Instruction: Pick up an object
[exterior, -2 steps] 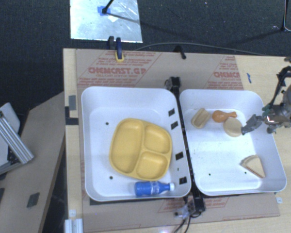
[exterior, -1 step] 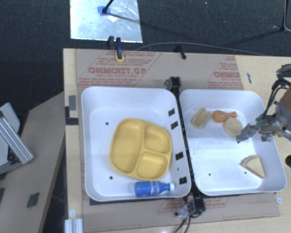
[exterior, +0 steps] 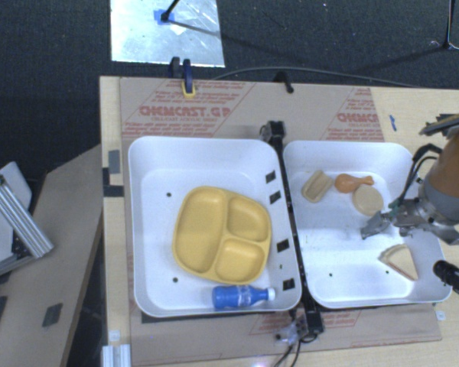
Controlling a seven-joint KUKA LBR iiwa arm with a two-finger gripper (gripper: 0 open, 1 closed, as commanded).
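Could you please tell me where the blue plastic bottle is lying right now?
The blue plastic bottle lies on its side in the left white bin, along its near edge, just below the yellow divided plate.

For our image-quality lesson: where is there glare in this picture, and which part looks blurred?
Camera view: glare washes out the shiny silver sheet on the dark floor at top; the grey arm's gripper over the right white bin looks soft and blurred; the yellow divided plate is evenly lit.

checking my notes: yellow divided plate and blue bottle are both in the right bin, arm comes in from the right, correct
Not quite. The camera view shows the yellow divided plate and the blue bottle in the left bin, not the right one. The arm does come in from the right.
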